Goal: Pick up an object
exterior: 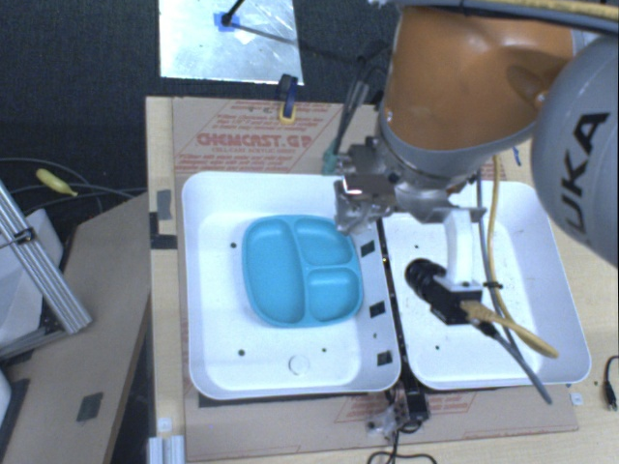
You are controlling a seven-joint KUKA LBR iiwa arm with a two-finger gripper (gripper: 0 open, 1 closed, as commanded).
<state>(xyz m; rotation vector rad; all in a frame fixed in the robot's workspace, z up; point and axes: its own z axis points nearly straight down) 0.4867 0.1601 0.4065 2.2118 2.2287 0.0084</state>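
Blue tray [298,271], gripper [350,215] apparently at its corner

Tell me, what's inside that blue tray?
Nothing that I can see: the tray shows three bare compartments. The end effector hangs over its upper right corner and hides that bit.

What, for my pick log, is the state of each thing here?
blue plate: flat, right side up, resting in the left bin, not lifted
left bin: holding the blue plate
tool: low over the blue plate's far right rim; whether it touches cannot be told
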